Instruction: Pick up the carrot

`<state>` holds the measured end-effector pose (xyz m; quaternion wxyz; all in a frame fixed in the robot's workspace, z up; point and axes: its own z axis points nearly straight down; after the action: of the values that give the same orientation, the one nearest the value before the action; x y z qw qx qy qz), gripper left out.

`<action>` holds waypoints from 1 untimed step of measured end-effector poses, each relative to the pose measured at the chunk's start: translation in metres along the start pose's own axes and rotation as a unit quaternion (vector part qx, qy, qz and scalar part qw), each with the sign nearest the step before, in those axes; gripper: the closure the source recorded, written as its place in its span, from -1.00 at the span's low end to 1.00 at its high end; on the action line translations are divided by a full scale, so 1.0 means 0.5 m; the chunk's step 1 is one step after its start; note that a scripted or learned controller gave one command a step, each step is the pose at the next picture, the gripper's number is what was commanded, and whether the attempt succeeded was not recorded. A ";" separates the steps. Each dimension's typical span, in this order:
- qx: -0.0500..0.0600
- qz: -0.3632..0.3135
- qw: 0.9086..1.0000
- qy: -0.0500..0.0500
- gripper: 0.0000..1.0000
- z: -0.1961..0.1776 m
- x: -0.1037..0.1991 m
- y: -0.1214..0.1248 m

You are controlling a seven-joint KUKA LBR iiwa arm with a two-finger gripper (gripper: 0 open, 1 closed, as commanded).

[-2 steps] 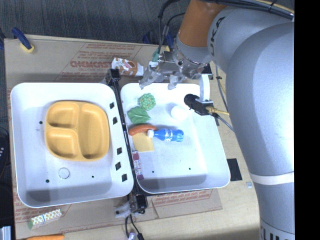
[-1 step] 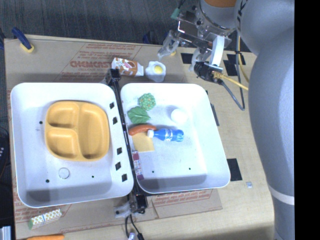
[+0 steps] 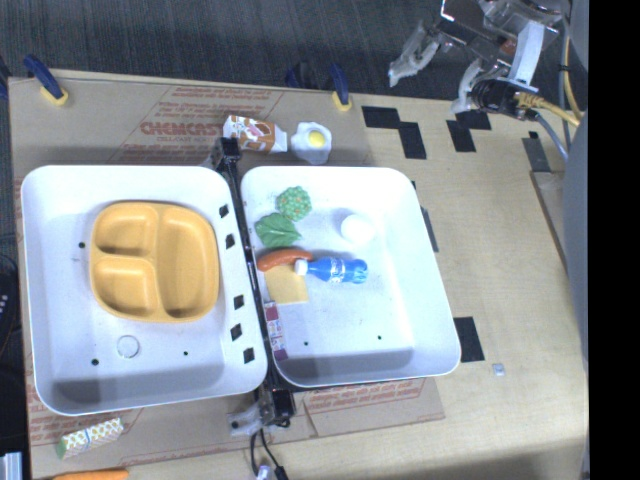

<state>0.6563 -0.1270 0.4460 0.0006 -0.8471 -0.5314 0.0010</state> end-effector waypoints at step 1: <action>0.002 -0.006 1.000 -0.001 1.00 -0.019 0.004 -0.001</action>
<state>0.6567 -0.1250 0.4557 0.0017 -0.8441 -0.5362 0.0028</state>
